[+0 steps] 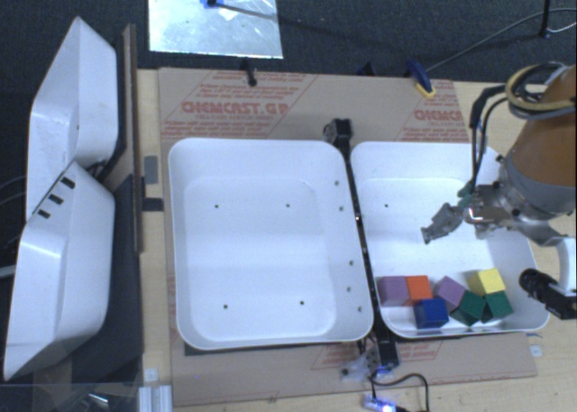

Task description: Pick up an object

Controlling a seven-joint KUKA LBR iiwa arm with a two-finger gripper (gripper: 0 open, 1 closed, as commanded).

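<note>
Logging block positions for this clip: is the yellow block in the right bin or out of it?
In. The yellow block sits inside the right bin, near its front right corner, among the other blocks.

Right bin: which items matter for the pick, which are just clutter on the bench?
Job: gripper, right bin, orange cube, blue cube, yellow cube, green cube, two purple cubes.

Lying about: left bin, foil sheet, blue clamp, spare white bins.
</note>
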